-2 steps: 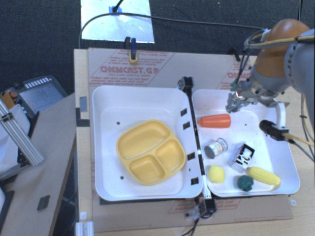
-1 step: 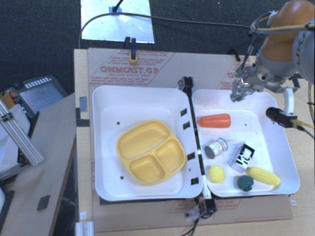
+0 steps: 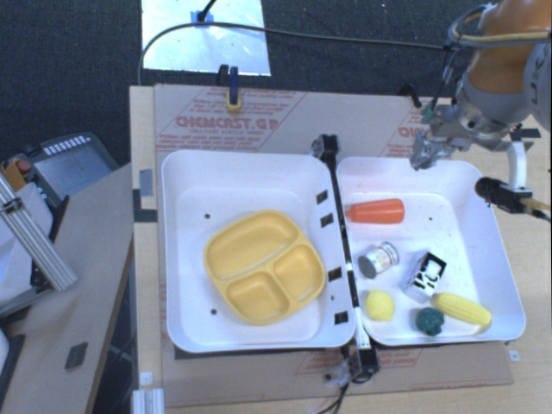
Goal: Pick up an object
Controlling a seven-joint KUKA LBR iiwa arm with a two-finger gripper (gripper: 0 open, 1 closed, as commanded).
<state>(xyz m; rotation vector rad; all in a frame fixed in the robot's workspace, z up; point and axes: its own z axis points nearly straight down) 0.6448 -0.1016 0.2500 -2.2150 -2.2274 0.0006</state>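
Camera view: gripper (image 3: 424, 158) poised above the far rim of the right bin (image 3: 496, 231), near its far left corner, clear of everything inside; finger state impossible to tell.

Carrot (image 3: 375, 211) lying near the far left of that bin. Small can (image 3: 378, 259), black-and-white box (image 3: 425, 274), lemon (image 3: 379, 304), green piece (image 3: 429, 320) and corn cob (image 3: 461, 310) spread toward the near edge. Yellow divided tray (image 3: 263, 266) in the left bin (image 3: 185, 231).

Probably still the approach step, nothing picked. Next: choose a target, likely the carrot as nearest, centre over it, descend, close.
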